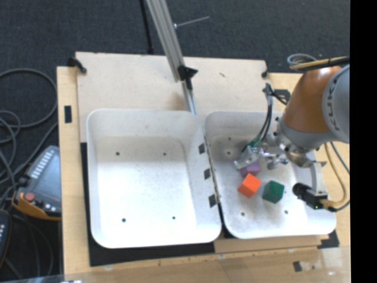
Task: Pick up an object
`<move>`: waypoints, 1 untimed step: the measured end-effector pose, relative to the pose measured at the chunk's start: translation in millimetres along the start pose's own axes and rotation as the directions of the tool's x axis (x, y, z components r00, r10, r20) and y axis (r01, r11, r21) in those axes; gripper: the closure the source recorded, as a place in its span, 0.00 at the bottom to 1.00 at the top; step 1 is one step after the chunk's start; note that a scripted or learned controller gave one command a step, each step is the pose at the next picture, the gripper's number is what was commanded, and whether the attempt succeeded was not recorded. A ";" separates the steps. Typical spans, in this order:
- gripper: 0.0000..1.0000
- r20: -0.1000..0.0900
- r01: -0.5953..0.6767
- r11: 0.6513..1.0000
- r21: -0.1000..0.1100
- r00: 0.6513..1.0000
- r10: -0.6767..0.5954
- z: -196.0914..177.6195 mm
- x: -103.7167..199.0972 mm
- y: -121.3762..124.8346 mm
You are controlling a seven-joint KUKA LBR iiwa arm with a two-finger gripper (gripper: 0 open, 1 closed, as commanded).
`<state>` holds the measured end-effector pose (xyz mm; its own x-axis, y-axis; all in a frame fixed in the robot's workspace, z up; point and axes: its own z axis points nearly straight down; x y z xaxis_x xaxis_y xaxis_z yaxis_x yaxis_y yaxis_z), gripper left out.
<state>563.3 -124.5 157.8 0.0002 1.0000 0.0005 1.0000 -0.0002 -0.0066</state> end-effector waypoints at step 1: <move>1.00 0.002 -0.005 1.000 -0.012 1.000 0.005 -15.9 -1.9 3.0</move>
<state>566.4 -126.4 173.6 0.0053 1.0000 -0.0015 1.0000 -0.0053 0.0054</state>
